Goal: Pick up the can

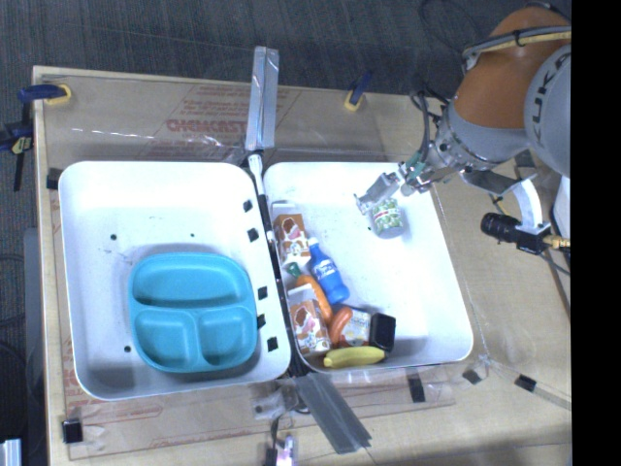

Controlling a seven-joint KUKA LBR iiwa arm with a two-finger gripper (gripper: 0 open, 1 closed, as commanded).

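While the claw (pixel 380 198) grips the can (pixel 388 217) between closed fingers (held near its top), lift slowly and straight above the right bin (pixel 437 280).

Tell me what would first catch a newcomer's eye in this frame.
The turquoise divided tray lying in the left bin stands out most. In the right bin, a heap of items with a banana in front crowds the divider side, while the tool sits at a small can near the far corner.
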